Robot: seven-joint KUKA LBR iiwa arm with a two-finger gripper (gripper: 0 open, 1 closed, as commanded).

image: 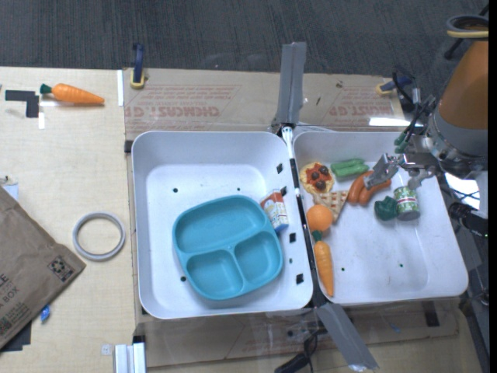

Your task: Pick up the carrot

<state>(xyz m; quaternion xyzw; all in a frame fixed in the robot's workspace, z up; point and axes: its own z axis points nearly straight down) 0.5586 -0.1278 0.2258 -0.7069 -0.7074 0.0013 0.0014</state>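
Lying along the left wall of the right bin (pixel 435 286), the carrot (pixel 323 267) points its tip toward the near edge, just below an orange ball (pixel 318 217). Reaching in from the right, the arm (pixel 466 92) hangs its jaws (pixel 382 174) over the bin's far part, above a red sausage (pixel 358 189) and near a small can (pixel 404 203); whether they are spread or closed cannot be told. A blue divided plate (pixel 225 247) sits in the left bin (pixel 155 208). A second carrot (pixel 71 94) lies on the bench (pixel 54 177).

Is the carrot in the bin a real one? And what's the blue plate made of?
The carrot looks like a plastic toy: smooth, evenly orange skin with a faint sheen. The blue divided plate also looks like moulded plastic: one uniform colour, rounded compartments, matte finish.
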